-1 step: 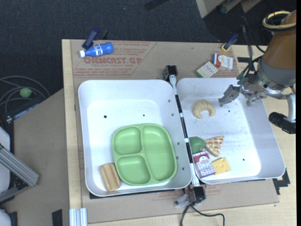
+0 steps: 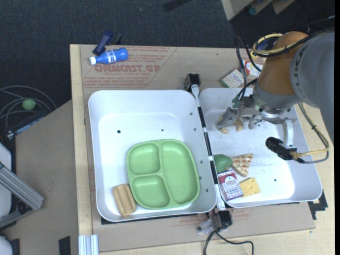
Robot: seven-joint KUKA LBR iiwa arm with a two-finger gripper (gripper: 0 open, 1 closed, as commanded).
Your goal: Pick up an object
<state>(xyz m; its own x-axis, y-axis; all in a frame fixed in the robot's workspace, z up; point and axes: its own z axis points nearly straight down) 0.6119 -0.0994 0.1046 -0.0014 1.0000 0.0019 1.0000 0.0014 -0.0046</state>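
My gripper (image 2: 231,125) hangs over the upper left part of the right bin (image 2: 276,195), its tan-tipped fingers (image 2: 223,127) apart with nothing between them. Below it, near the bin's left wall, lie a green round object (image 2: 222,161), a tan waffle-like piece (image 2: 242,163), a red and white packet (image 2: 228,184) and a yellow square (image 2: 249,186). These all sit well clear of the fingertips, toward the front of the bin.
The left bin (image 2: 106,110) holds a green divided plate (image 2: 161,173) and a tan bread-like block (image 2: 124,199). A blue and white bottle (image 2: 109,56) lies on the cardboard behind the bins. A small patterned card (image 2: 232,78) sits behind the right bin.
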